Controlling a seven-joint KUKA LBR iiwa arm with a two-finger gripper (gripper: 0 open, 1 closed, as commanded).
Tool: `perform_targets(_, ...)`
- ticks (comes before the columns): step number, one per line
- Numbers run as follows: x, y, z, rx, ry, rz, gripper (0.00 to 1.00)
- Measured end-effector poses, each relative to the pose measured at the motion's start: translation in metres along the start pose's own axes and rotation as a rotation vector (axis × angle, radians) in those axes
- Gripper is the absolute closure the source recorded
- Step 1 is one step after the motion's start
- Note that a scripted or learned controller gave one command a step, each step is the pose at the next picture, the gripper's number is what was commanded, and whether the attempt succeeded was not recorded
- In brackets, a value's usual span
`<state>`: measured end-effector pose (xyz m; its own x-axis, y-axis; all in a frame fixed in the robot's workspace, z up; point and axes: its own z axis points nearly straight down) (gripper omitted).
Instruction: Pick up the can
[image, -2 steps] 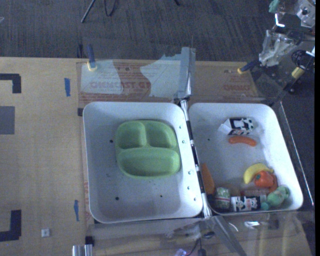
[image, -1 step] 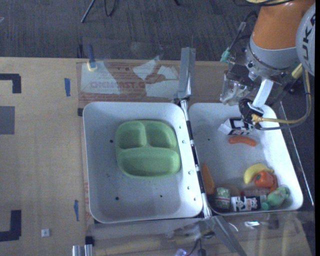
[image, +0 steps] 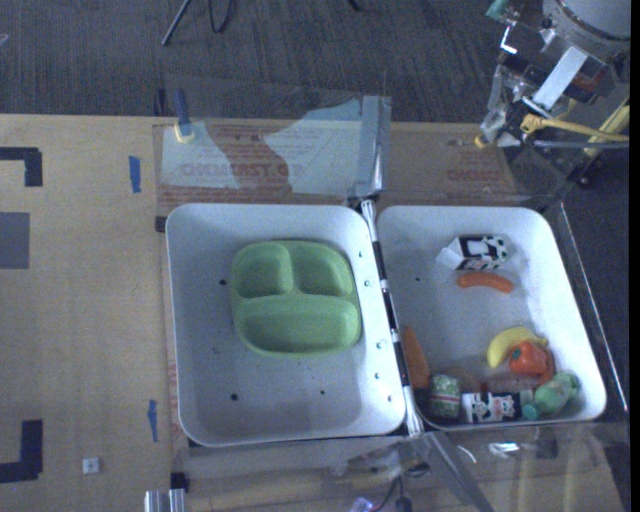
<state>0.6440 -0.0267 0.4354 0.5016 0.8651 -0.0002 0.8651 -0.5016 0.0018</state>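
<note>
The end effector (image: 497, 118) hangs outside the bins, above the bench past the far right corner of the right bin (image: 565, 262), in the upper right of the camera view. Nothing can be seen in it, and the view is too small and cluttered there to tell whether it is released or clenched.

The can (image: 445, 392) I take to be the short object with the greenish label in the near left corner of the right bin (a judgement, since it is small and dim). It sits close to the wall shared with the left bin (image: 190, 300). A carrot (image: 415, 358) lies just beside it on the far side. A black-and-white carton (image: 490, 407) lies on its side and touches it, or nearly does, on the right.

From the end effector the can lies down the view and a little to the left, so the whole length of the right bin is between them. Its long axis looks roughly upright, perhaps leaning, but I cannot say for sure.

Also in that bin are a cow-patterned carton (image: 478, 252), a sausage (image: 485, 283), a banana (image: 510, 343), a red fruit (image: 530, 358) and a green toy (image: 558, 392). A green tray (image: 295, 297) fills the middle of the left bin.

The reach has not begun. The crowded corner will likely make a clean descent awkward.
</note>
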Motion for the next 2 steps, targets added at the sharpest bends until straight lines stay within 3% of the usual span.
perform_targets(2, 0.004, 0.0, -0.021, -0.006, -0.001, -0.008, 1.0)
